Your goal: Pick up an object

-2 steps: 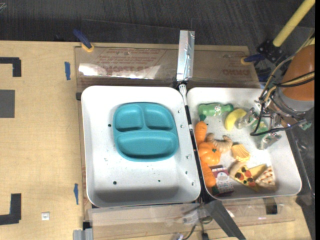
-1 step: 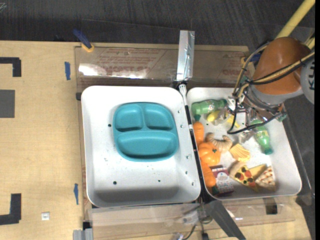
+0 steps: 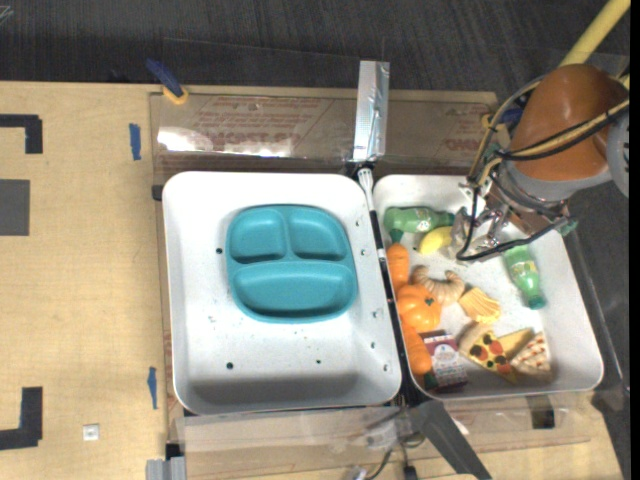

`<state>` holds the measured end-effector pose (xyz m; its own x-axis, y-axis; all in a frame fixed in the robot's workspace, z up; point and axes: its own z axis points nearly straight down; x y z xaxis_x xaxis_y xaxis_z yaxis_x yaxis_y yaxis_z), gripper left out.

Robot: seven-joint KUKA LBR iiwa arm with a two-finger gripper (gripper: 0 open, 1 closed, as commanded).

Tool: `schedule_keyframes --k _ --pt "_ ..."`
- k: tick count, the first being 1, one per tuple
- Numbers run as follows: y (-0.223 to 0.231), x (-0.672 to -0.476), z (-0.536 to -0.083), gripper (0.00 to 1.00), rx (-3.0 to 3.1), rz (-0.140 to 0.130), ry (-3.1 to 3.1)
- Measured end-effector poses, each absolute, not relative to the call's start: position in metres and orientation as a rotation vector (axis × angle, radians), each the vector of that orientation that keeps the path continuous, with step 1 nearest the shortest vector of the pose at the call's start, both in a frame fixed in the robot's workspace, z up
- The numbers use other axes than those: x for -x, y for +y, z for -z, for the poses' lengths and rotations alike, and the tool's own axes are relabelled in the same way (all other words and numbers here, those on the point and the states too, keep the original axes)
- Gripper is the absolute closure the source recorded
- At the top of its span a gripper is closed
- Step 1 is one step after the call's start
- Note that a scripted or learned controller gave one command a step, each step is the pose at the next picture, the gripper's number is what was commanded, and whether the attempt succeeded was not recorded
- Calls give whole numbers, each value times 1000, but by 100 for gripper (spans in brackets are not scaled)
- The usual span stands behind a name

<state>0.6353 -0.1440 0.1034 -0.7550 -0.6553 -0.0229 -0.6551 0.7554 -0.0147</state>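
arm (image 3: 585,118): cut by right edge | pincer (image 3: 478,236): blurred | green bottle (image 3: 523,274): label unreadable

A robotics lab. A wooden counter (image 3: 80,268) carries black tape markers (image 3: 27,133), two white bins (image 3: 195,208) and toy food (image 3: 500,348). Dark carpet (image 3: 250,8) lies beyond.

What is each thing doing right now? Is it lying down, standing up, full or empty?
Teal divided plate: flat in the left bin, nothing on it.
Right bin: crowded with toy food.
Green bottle: lying on its side.
Pizza slice: lying flat.
Gripper: low over the right bin, nothing seen between its fingers.
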Motion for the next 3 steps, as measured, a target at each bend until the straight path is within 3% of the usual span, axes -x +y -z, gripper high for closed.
schedule_keyframes --k 1,2,3 --pt "-223 -669 -88 100 1423 7 2789" --pt "-223 -669 -88 0 1424 6 2788" --pt "-220 -591 -88 0 1542 -2 2728"
